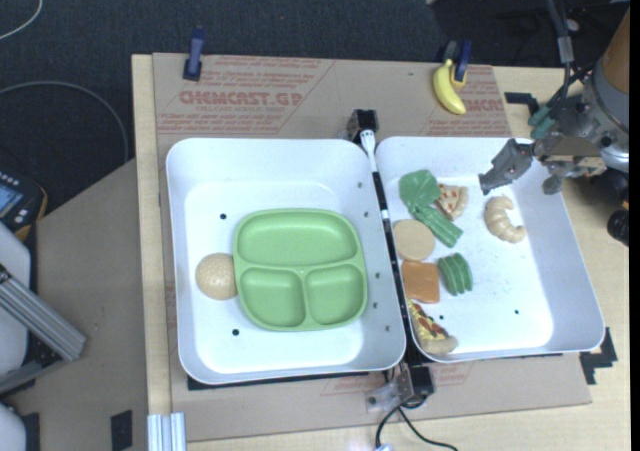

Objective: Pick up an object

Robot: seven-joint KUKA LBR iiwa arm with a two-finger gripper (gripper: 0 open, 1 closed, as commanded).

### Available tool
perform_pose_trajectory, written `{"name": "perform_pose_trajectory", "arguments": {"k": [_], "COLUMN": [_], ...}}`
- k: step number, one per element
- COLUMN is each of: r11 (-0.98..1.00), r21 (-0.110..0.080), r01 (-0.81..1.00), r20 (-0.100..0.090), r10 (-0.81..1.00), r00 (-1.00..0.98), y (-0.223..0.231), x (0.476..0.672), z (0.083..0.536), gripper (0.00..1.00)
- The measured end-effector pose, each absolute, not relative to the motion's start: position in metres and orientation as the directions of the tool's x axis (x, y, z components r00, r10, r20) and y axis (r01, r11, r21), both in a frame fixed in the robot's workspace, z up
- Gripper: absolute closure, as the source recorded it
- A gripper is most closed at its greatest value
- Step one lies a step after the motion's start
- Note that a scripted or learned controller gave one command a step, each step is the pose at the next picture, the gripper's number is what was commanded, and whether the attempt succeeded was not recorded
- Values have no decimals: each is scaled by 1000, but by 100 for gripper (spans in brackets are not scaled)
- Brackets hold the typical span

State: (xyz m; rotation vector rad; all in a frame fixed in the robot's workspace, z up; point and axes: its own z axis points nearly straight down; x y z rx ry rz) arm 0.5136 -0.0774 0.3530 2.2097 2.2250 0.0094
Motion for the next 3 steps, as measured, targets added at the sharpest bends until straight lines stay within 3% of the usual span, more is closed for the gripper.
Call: {"name": "perform_pose_trajectory", "arguments": {"k": [1,2,3], "r11": [11,0,-9], "r21": [-12,2,-9], "r01": [1000,1000,1000], "r20": [4,0,-1], "r10": [1000,1000,1000], "r00": [-11,0,9], "y": [29,22,-56], "x": [477,480,478], "z": [276,291,232], "gripper": [0,100,100]}}
